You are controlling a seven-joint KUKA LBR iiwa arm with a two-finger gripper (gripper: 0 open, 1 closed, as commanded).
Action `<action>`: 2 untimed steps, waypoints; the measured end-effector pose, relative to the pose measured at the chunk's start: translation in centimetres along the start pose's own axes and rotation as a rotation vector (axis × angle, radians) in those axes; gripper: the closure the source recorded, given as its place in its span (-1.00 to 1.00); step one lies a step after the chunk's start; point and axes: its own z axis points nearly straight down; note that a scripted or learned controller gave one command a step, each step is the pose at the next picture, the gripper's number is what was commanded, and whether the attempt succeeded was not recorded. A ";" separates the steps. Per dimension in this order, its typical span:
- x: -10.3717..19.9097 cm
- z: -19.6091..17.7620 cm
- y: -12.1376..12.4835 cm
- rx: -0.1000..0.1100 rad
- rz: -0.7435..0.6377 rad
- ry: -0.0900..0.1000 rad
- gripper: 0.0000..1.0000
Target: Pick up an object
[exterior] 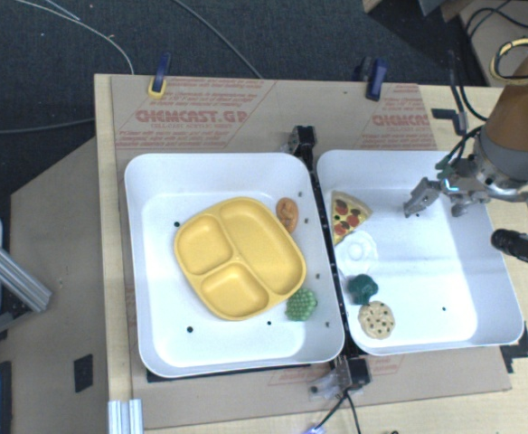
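Two white bins sit side by side. Pizza slice (347, 215) lies at the right bin's (481, 333) left wall, tip pointing down-left. Gripper (434, 197) hovers open, empty, over bare floor.

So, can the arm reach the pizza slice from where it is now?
Probably yes. The pizza slice lies flat in the right bin, the same bin over which the end effector hangs. Bare bin floor lies between them, and the nearest toys sit below the slice, away from that path.
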 end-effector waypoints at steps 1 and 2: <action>0.0 6.0 0.7 0.001 -0.001 0.000 -1.00; 0.0 7.3 0.7 0.000 -0.001 0.000 -1.00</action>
